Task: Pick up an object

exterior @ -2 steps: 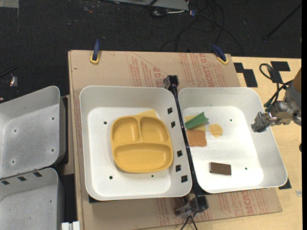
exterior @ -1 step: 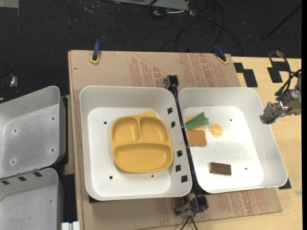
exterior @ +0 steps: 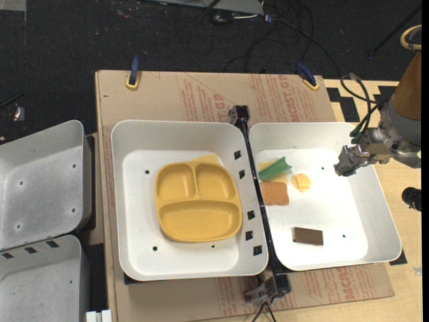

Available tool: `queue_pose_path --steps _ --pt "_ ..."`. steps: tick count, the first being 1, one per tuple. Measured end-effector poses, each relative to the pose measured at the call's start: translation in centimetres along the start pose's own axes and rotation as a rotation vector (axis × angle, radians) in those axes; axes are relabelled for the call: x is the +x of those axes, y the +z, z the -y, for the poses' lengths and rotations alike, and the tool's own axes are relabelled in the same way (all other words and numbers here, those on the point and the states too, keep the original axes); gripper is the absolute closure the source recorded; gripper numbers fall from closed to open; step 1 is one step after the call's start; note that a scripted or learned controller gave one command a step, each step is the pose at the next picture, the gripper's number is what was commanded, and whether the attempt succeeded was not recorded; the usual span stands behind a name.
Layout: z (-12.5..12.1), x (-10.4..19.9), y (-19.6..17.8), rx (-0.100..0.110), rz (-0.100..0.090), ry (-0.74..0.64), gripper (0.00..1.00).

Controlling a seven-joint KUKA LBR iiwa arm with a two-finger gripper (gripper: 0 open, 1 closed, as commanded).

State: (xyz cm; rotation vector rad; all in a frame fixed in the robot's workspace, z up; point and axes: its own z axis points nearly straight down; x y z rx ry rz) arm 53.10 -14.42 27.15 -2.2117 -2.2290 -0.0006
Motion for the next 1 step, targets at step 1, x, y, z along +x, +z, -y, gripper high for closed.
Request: queue_pose_path --steps 1 --pt "-0.48 4.51 0.47 -0.001 0.001 0.001 1.00"
